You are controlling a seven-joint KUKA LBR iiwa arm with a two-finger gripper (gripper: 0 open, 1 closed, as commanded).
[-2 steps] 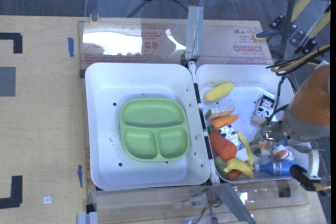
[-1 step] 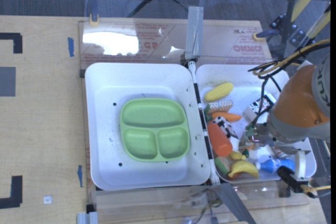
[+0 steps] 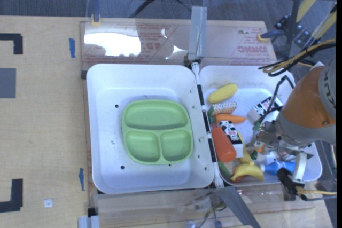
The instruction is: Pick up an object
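Observation:
The right bin (image 3: pixel 251 78) holds several toy foods. A yellow corn cob (image 3: pixel 223 92) lies at its far left, with a carrot (image 3: pixel 231 118) just below. An orange bottle (image 3: pixel 223 142) lies along the left wall, and a black-and-white spotted piece (image 3: pixel 230 130) rests on it. A yellow banana (image 3: pixel 247 171) sits at the front, beside a blue piece (image 3: pixel 276 169). My gripper (image 3: pixel 266 142) reaches down into the middle of this bin, right of the spotted piece and above the banana. The wrist with its orange band (image 3: pixel 309 101) hides whatever lies under it.
The left bin (image 3: pixel 104 88) holds a green three-compartment plate (image 3: pixel 157 131). A clear plastic wall (image 3: pixel 160 40) stands behind both bins. A ridge (image 3: pixel 203 115) separates the bins. Black cables (image 3: pixel 296 61) trail at the upper right, and a black-and-white card (image 3: pixel 262 107) lies by the arm.

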